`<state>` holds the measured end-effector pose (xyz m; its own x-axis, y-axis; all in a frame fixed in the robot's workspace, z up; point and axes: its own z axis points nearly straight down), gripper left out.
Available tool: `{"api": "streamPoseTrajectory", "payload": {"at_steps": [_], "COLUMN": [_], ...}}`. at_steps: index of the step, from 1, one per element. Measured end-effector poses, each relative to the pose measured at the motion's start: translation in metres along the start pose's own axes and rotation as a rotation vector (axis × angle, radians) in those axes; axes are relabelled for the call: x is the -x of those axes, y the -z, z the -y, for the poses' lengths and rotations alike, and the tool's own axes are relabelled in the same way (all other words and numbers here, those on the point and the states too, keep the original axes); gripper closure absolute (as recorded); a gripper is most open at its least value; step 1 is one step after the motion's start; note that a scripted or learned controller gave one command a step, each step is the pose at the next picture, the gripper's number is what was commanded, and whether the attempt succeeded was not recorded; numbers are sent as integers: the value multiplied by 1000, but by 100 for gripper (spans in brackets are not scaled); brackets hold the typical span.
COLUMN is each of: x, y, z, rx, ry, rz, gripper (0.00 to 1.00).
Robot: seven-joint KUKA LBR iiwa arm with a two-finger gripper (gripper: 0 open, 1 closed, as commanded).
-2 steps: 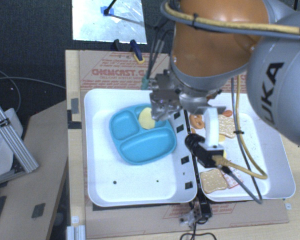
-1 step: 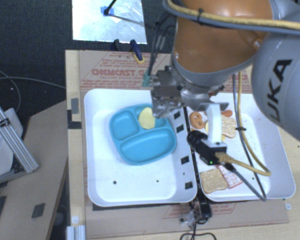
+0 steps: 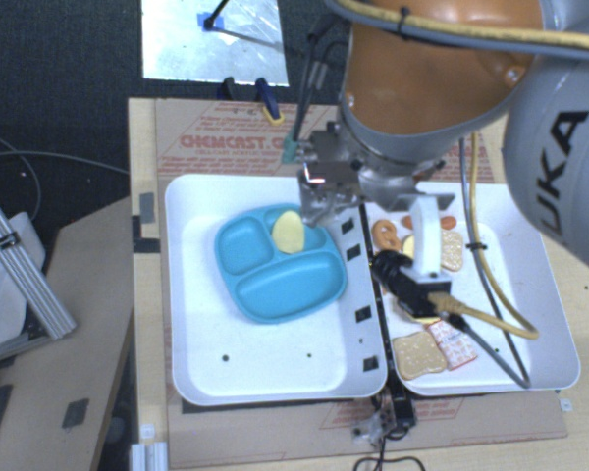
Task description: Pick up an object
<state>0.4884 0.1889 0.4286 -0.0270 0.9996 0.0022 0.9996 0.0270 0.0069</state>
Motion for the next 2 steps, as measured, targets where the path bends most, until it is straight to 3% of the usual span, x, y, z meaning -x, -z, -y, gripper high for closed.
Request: {"api": "streamPoseTrajectory", "payload": {"at_steps": [1,2], "x": [0,-34], "y": [-1,57], "z": [0,-51], "rx": [-1,3], "ry": [-1,-21], "rz": [1,-1], "gripper": [0,0]}}
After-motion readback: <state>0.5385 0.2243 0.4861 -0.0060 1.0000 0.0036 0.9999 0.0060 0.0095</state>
